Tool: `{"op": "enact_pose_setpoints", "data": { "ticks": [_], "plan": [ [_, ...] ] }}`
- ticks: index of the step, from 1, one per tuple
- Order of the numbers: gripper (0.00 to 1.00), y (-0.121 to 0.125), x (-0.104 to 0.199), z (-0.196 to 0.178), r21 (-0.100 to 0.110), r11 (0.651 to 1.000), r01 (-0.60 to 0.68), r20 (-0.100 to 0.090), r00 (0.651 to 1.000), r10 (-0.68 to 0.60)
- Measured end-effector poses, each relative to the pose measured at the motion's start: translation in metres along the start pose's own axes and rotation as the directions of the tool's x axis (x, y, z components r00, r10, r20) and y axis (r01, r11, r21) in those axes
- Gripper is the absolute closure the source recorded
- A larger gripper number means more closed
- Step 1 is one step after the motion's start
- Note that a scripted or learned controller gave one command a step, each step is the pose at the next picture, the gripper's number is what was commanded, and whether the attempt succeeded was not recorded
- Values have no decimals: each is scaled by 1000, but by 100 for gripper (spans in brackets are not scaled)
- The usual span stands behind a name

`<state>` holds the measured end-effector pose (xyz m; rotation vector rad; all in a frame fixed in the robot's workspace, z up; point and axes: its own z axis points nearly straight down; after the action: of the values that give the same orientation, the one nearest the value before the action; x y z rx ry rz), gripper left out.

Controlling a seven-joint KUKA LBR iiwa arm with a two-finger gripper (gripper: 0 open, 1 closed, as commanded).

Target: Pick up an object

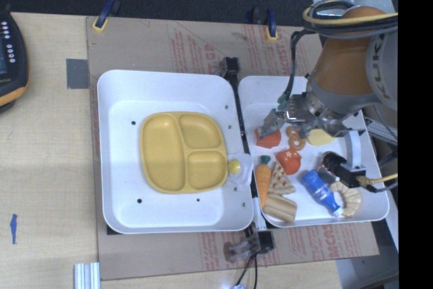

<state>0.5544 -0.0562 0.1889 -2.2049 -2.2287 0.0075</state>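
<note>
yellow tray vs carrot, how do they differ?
The yellow tray lies in the left bin; the carrot lies in the right bin. The tray is far larger than the carrot. The tray is divided into three compartments; the carrot is a solid tapered piece, orange with a green top. Both lie flat, untouched.

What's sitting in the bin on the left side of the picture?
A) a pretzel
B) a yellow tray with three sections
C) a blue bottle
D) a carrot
B: the yellow divided tray lies in the left bin, while the toy foods crowd the right bin.
</note>
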Motion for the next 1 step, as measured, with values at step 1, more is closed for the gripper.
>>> {"op": "enact_pose_setpoints", "data": {
  "ticks": [1],
  "plan": [
    [0,42,-41,101,-6,1000,-7,4,1000,7]
  ]
}}
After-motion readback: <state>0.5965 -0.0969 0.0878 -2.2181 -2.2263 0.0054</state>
